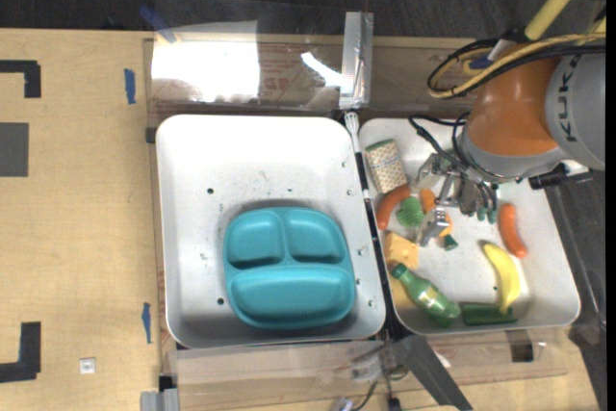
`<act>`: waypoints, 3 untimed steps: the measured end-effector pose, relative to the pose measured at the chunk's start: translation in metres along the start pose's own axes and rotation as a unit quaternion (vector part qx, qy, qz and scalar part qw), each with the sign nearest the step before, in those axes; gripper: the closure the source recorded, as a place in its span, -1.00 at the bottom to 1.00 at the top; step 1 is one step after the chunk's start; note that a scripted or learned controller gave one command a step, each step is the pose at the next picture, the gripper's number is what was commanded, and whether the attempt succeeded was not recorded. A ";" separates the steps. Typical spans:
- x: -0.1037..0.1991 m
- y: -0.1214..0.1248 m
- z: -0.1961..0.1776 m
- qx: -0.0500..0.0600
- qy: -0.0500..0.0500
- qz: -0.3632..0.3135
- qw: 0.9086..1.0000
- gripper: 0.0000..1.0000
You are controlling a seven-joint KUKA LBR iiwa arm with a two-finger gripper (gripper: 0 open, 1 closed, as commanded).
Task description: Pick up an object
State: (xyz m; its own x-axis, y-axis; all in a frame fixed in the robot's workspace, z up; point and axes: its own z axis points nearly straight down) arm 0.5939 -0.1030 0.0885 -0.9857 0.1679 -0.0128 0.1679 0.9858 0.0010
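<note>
My gripper [445, 207] hangs low in the right bin [549, 294], under the orange wrist band, over a heap of toy food. Beneath it lie a carrot [390, 205], a green leafy piece [412, 209] and a small orange-and-grey item [438, 226]. A red chili or sausage [511, 229] rests to its right, a yellow banana [505, 272] lower right. A green bottle [424, 294] and a cucumber [481, 312] sit along the front wall. A label-wrapped can [386, 165] stands at the back left. Nothing shows between the fingers.
The left bin [192, 159] holds a teal divided tray [287, 266]. A yellow wedge [401, 252] lies by the divider between the bins. A clear plastic sheet and metal bracket [356, 58] stand behind the bins. Cables loop by the arm at the upper right.
</note>
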 end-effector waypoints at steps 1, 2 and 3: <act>0.006 -0.004 0.000 0.000 0.000 -0.028 1.000 -1.00; 0.017 -0.002 -0.001 0.001 -0.001 -0.052 0.999 -1.00; 0.014 0.000 -0.010 0.001 -0.004 -0.053 0.999 1.00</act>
State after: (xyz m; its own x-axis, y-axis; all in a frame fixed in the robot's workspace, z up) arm 0.5796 -0.1009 0.0984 -0.9978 0.0627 -0.0203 0.0628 0.9980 -0.0024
